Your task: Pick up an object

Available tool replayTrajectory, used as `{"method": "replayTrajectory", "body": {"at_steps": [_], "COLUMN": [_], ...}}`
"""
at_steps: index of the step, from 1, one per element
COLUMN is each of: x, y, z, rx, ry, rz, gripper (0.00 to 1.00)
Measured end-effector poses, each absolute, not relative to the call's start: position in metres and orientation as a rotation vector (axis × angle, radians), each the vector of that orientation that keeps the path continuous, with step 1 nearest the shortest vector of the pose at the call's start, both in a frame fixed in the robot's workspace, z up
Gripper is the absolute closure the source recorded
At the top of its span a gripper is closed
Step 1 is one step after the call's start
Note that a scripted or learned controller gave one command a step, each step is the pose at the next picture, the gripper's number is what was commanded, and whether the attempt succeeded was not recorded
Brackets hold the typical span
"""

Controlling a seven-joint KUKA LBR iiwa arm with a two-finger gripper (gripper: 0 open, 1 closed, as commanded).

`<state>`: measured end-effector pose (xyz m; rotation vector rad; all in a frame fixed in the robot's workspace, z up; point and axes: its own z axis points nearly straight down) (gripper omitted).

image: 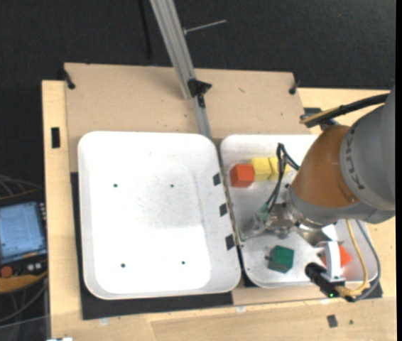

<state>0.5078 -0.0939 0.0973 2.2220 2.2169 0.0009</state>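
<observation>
My gripper [266,222] hangs low over the middle of the right bin [252,275], under the arm's orange band. A green block [280,258] lies just below and to the right of it, near the bin's front. An orange cube [242,175] and a yellow block [263,166] sit side by side at the back of the same bin, above the gripper. An orange-and-white object [337,256] lies at the bin's right side, partly hidden by the arm.
The left bin [148,212] is a wide white tray beside the right one. A slanted metal pole [176,45] rises from behind the bins. A teach pendant [13,233] lies off the bench at the left.
</observation>
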Motion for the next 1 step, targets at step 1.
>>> {"method": "replayTrajectory", "body": {"at_steps": [1], "x": [0.5089], "y": [-0.0940], "z": [0.1088], "rx": [2.227], "ry": [2.209], "rz": [0.007], "gripper": [1.00]}}
